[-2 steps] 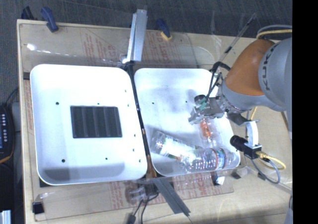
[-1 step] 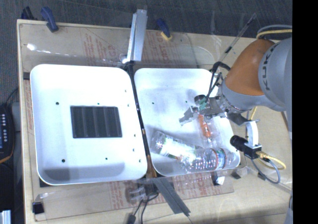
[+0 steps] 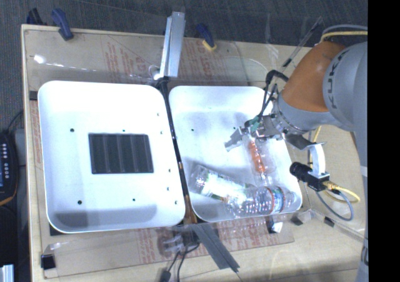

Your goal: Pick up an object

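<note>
In the right bin, my gripper hangs low over the middle of the floor, with the grey arm and its orange band coming in from the right. Just right of and below the gripper lies a clear tube-like object with orange contents. Nearer the front wall is a clear plastic bottle, lying on its side. A second crumpled clear bottle with a blue label rests in the front right corner. I see nothing held in the gripper.
The left bin carries a dark ribbed rectangle on its floor. A metal bar stands behind the divide between the bins. Blue clamps hold the bench's back edge. Cables trail at the right.
</note>
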Robot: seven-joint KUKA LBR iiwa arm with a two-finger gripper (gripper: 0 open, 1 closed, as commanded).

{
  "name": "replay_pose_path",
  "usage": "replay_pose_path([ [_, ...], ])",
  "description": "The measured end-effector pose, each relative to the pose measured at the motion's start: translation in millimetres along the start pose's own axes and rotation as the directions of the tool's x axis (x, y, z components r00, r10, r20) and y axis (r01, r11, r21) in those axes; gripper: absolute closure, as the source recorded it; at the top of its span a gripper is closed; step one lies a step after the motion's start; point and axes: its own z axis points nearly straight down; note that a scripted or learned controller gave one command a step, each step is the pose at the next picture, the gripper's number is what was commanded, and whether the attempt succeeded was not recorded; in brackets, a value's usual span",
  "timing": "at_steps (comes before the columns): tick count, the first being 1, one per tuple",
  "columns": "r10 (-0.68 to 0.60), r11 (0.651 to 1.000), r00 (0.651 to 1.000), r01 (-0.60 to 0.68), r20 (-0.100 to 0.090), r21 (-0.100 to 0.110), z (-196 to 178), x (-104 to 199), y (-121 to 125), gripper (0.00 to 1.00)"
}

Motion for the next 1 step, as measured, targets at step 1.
replay_pose_path([
  [1,0.0,1.0,1.0,0.0,0.0,0.0,0.0,0.1,0.1,0.0],
])
